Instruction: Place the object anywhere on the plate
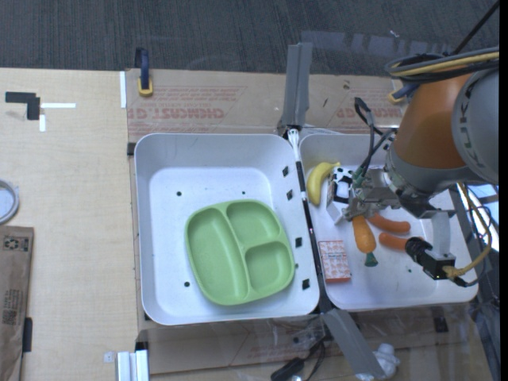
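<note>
Bench: the pale wooden bench top point(63, 181) carries two shallow white bins side by side, with cardboard under their far edge.
Arm: the grey KUKA arm with an orange band point(444, 125) reaches in from the right and hangs over the right bin.
Left bin: the shallow white plastic left bin point(159, 213) holds the plate.
Right bin: the shallow white plastic right bin point(397, 288) holds the small objects.
Plate: the light green plastic plate with three compartments point(238, 251) lies flat in the middle of the left bin, with nothing on it.
Gripper: the two-finger gripper point(355, 205) is low over the right bin's left half, just above the upper end of the carrot; whether its fingers are apart or together, I cannot tell.
Banana: the yellow banana point(318, 181) lies near the right bin's far left corner, just left of the gripper.
Carrot: the orange carrot-shaped toy point(364, 236) lies in the right bin, well apart from the plate.
Sausages: two orange-red sausage-shaped pieces point(390, 225) lie just right of the carrot.
Box: a small red and white printed box point(334, 260) lies by the right bin's left wall, near the carrot.
</note>
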Robot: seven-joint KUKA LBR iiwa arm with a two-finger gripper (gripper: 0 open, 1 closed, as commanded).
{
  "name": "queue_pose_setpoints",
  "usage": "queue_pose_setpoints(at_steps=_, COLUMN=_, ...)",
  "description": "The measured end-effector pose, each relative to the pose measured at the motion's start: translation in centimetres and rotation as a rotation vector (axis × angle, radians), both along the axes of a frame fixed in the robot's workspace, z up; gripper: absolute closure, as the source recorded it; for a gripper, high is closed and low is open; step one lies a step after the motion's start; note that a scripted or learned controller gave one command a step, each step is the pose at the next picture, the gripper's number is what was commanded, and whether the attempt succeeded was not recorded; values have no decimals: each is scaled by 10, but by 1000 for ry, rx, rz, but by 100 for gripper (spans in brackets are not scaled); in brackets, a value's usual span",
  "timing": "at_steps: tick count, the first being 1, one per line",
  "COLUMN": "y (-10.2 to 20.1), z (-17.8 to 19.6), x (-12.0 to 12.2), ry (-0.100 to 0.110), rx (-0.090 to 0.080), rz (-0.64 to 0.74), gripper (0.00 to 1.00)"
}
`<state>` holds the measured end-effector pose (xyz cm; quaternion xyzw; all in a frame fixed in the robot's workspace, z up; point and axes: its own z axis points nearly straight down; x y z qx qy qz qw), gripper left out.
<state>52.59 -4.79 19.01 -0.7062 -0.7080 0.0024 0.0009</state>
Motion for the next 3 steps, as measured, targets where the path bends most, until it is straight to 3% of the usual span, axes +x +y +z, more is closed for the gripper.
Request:
queue_pose_setpoints(at_steps=1, y=59, z=19, x=2, ry=-1, rx=1, rz=8, gripper=100)
queue_pose_setpoints(at_steps=2, y=127, z=9, x=4, ry=0, rx=1, rz=252, gripper=100)
queue_pose_setpoints(at_steps=3, y=127, z=9, x=4, ry=0, rx=1, rz=252, gripper=0)
